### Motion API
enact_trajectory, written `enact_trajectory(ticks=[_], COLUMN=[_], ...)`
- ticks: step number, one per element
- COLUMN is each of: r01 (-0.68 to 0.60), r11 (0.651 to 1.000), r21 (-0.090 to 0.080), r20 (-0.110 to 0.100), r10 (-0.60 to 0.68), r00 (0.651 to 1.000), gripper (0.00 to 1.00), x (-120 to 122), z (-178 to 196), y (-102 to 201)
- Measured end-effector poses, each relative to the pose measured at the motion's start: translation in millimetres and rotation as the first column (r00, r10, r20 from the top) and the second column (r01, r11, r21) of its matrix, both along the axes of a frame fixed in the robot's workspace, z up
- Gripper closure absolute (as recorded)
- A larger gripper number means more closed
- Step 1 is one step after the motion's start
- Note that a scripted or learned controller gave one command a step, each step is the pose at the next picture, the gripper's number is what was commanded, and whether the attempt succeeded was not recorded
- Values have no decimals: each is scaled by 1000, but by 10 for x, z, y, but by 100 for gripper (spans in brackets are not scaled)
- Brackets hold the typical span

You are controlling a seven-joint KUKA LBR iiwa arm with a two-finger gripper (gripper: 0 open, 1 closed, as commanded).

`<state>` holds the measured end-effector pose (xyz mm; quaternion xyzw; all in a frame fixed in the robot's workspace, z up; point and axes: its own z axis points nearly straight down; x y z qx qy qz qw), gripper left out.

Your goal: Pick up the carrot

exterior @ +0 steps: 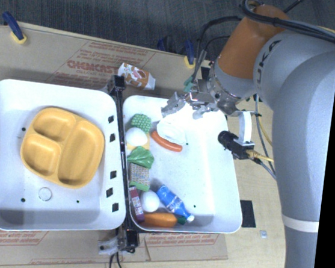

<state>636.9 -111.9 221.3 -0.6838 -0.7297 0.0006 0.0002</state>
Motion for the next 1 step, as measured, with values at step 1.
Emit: enact_trajectory(ticks=[1], r01=[141], r11=[990], r21=[0], r20=[3], r10=[-141], r00=[990], gripper=[0], x=[-12], z=[-1292], y=[-59])
